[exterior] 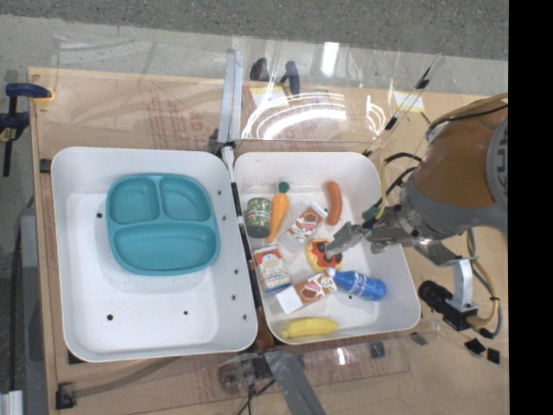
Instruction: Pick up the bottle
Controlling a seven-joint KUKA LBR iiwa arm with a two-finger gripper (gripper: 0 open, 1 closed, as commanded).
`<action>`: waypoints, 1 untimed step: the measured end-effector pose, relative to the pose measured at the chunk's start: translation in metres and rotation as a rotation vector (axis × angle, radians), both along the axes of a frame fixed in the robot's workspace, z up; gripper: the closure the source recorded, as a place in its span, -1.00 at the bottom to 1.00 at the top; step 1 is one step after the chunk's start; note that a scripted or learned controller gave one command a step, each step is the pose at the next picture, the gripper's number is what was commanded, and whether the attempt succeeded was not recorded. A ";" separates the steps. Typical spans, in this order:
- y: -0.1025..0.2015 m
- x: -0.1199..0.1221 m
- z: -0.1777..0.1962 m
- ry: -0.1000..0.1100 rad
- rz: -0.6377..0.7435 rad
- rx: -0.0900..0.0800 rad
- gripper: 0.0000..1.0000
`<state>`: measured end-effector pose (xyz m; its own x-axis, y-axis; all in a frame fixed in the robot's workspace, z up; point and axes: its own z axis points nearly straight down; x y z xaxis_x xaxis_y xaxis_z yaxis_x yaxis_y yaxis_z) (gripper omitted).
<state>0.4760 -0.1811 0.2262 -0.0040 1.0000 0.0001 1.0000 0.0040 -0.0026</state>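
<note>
No legible text on any item.

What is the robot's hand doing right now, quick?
Hand: can't tell if open or shut; it sits low in the right bin, just above the bottle.

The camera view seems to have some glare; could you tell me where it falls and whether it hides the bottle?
Camera view: bright ring-shaped glare sits on the clear panel behind the right bin; the blue bottle lies unglared, evenly lit, slightly soft in focus.
</note>
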 end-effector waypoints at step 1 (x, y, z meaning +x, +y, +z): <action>-0.025 -0.004 -0.099 0.000 0.035 0.000 -1.00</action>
<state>0.4717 -0.2062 0.1276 -0.0385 0.9993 -0.0001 0.9993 0.0385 -0.0023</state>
